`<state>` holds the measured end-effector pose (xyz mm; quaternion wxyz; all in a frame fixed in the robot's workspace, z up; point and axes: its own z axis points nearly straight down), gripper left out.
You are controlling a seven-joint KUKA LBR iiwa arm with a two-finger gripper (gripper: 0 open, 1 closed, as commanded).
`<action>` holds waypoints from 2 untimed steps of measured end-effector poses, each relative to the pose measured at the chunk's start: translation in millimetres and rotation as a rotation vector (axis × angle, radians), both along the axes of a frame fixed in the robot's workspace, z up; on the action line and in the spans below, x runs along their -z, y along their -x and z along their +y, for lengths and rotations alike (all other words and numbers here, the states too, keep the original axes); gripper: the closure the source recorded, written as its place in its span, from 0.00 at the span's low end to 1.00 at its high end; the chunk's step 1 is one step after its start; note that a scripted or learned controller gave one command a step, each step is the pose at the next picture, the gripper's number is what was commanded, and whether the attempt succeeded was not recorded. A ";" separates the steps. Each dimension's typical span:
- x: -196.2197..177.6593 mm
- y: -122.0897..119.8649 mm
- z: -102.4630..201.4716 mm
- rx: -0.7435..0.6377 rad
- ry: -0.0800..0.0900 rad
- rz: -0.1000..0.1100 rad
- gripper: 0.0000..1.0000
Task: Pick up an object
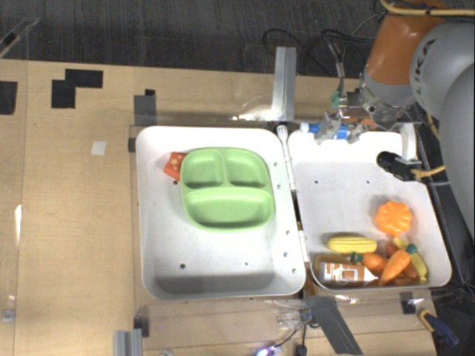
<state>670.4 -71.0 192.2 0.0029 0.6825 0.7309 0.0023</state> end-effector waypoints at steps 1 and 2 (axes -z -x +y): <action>-8.5 14.2 15.6 0.208 -0.001 0.004 1.00; -9.4 42.1 57.5 0.330 -0.003 0.006 1.00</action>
